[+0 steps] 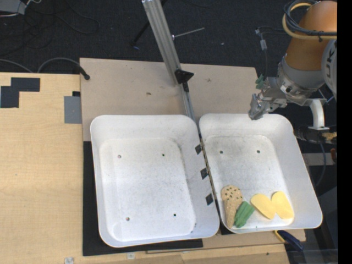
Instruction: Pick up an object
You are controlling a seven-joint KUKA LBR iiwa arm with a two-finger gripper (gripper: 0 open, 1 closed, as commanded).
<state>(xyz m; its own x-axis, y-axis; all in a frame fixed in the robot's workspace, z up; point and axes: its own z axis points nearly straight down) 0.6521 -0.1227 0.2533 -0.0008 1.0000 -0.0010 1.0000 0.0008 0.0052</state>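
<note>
Right now the gripper [257,112] hangs over the right bin's [291,126] far rim; whether anything is held I cannot tell. The toys, a cookie [231,193], green piece [242,214] and yellow pieces [272,205], lie clustered well apart at the near edge.

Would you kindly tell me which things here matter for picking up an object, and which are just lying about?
For the job:
tool
cookie
cone
green piece
two yellow pieces
right bin

Lying about:
left bin
metal rail
cables
</note>
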